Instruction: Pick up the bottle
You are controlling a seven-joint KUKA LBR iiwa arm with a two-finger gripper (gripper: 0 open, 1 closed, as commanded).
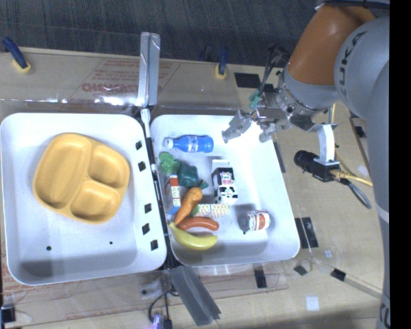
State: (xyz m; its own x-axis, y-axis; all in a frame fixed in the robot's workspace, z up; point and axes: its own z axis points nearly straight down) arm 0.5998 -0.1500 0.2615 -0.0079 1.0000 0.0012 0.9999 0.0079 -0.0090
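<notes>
From the fixed camera above, the bench (68, 81) carries two shallow white bins side by side. The left bin (14, 204) holds a yellow divided tray (81, 177) lying flat toward its far side, with three hollows facing up. The right bin (277, 204) holds the clutter: the bottle (189, 143), blue with a white cap, lies on its side close to the bin's far edge, near the far-left corner, its cap pointing toward the wall shared with the left bin. Just on the near side of it sit green toy pieces (178, 169); a carrot (189, 203) leans slantwise below them, with a red sausage (205, 224) and a banana (194, 239) lying near the bin's near-left corner. A small black-and-white carton (225, 184) stands about mid-bin, and a can (255, 221) rests on its side toward the near-right corner. The grey arm (359, 60) with its orange band comes in over the bin's far-right corner, and the gripper (250, 129) hangs above the bin's far edge, to the right of the bottle and apart from it. Its two fingers (234, 130) are spread with a clear gap between them, and nothing sits in that gap.
</notes>
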